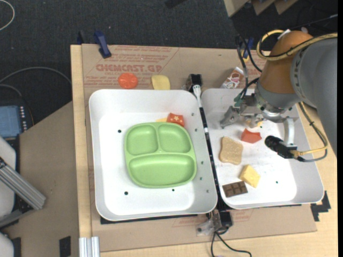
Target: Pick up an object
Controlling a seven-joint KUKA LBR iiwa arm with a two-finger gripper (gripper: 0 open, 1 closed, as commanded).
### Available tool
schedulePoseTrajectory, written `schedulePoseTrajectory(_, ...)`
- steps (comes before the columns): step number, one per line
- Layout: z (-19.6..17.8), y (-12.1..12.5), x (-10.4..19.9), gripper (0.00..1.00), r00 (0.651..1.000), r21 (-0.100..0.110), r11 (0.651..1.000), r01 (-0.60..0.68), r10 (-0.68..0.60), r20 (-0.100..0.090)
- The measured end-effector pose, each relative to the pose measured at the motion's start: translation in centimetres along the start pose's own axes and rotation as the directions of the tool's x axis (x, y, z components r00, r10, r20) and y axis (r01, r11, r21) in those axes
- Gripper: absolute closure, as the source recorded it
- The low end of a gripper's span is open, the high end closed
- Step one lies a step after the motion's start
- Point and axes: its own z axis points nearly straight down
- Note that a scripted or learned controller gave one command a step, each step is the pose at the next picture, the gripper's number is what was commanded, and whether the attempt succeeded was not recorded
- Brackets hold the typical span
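My gripper [244, 121] hangs over the far part of the right bin [300, 194], open, nothing between its fingers. A small red piece [250, 136] lies on the bin floor just in front of it, close to the fingertips but not gripped. Nearer the front lie a slice of toast [231, 150], a yellow cheese wedge [250, 175] and a brown chocolate bar [235, 189]. The left bin [104, 159] holds a green divided plate [159, 154]. Behind the plate sits a red toy with a yellow star [176, 119].
Behind the bins, on the cardboard, lie an orange toy [127, 80], a pale yellow toy [160, 82], a black item [194, 82] and a small packet [233, 79]. A black cable end [276, 144] trails from the arm over the right bin. A raised rim separates the bins.
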Motion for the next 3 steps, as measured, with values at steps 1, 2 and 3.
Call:
schedulePoseTrajectory(1, 1.1, -3.7, -3.8, 0.00, 1.000, 0.004, 1.000, -0.003, 0.003, -0.001)
schedulePoseTrajectory(2, 1.0, 0.2, -4.7, 0.00, 1.000, -0.005, 1.000, 0.004, -0.004, 0.002)
schedulePoseTrajectory(3, -0.1, 0.2, -4.7, 1.00, 1.000, -0.005, 1.000, 0.004, -0.004, 0.002)
